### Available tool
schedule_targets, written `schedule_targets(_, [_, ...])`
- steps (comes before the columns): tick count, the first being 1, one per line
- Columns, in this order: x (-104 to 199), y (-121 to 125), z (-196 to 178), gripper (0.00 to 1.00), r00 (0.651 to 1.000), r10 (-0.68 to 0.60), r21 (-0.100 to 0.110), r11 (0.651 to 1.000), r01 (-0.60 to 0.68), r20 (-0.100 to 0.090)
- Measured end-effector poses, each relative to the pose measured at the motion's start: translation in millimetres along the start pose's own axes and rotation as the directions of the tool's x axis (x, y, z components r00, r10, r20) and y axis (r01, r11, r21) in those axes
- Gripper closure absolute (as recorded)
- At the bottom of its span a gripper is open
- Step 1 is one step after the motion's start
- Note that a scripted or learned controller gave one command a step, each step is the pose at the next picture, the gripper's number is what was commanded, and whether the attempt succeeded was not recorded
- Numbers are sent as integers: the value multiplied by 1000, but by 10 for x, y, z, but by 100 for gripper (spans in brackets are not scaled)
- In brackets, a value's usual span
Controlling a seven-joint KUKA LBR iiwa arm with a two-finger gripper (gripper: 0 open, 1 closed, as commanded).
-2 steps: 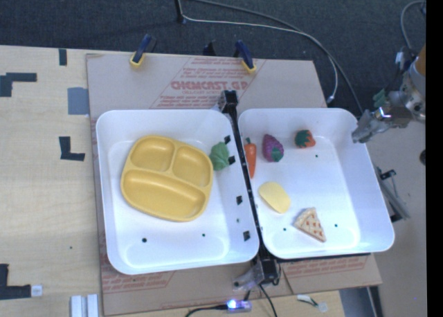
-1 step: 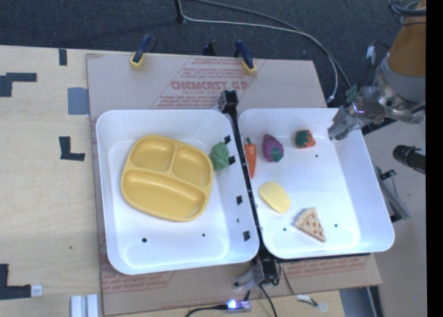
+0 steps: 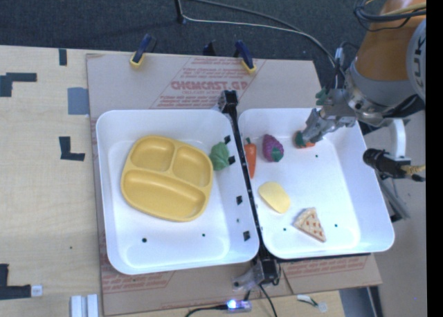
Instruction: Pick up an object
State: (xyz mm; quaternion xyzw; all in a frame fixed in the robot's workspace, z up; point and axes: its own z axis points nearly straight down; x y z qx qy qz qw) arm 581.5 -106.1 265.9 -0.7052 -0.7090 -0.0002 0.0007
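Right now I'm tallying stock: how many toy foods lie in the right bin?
5: carrot by the divider, purple one beside it, yellow piece, pizza slice, and a red-green item at the gripper.

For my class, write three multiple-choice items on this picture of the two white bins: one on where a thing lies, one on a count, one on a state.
1. Where does the yellow compartment plate lie?
A. in the left white bin
B. in the right white bin
C. on the cardboard sheet

2. How many blue-and-yellow clamps grip the far edge of the cardboard sheet?
A. one
B. two
C. four

3. How does the small red-and-green toy piece stand to the hand?
A. it lies right at the tip of the hand, low in the far part of the right bin
B. it is lifted high over the left bin
C. it rests on the plate

Answers:
1 A, the plate sits left of the divider.
2 B, one clamp shows at each end of the sheet's far edge.
3 A, the piece shows at the fingertips, beside the purple toy.
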Motion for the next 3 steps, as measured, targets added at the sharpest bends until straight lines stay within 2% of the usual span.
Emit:
schedule_targets(1, [550,65,190,100,1000,0,1,1000,0,0])
schedule_targets(2, [1072,133,185,100,1000,0,0,1000,0,0])
schedule_targets(3, [1594,60,202,100,1000,0,0,1000,0,0])
